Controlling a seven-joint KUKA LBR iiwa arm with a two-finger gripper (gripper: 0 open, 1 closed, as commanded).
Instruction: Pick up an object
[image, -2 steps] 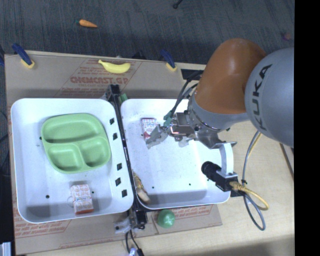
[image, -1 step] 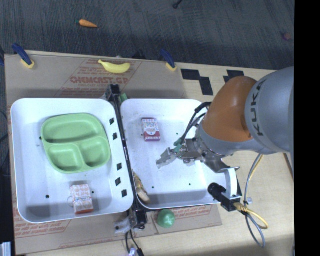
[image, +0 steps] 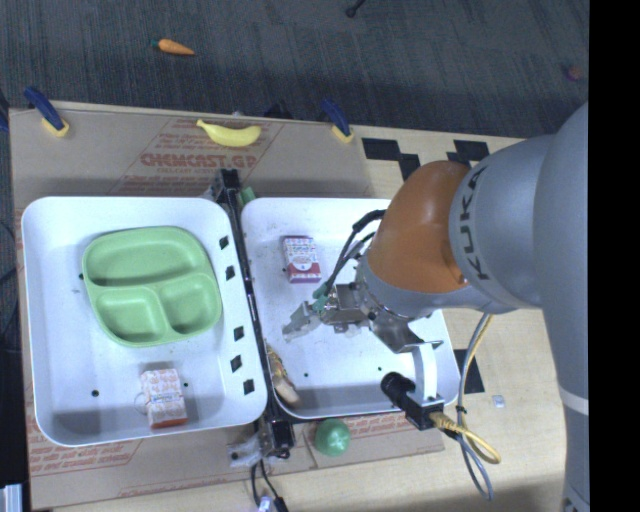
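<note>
Over the right bin (image: 300, 398), the hand (image: 312, 318) is seen low above bare floor, whether open or closed cannot be told, while the small red-and-white carton (image: 299, 258) is left lying just beyond it toward the bin's far wall, its long axis pointed away from the camera.

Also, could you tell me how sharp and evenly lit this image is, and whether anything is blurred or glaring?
Camera view: lighting is soft and even, with faint shadows along the right white plastic bin walls; the green three-compartment plastic tray is fairly crisp; the small red-and-white carton has unreadable print; the claw looks slightly smeared; the large grey-and-orange arm is soft, near the lens; no strong glare.
</note>
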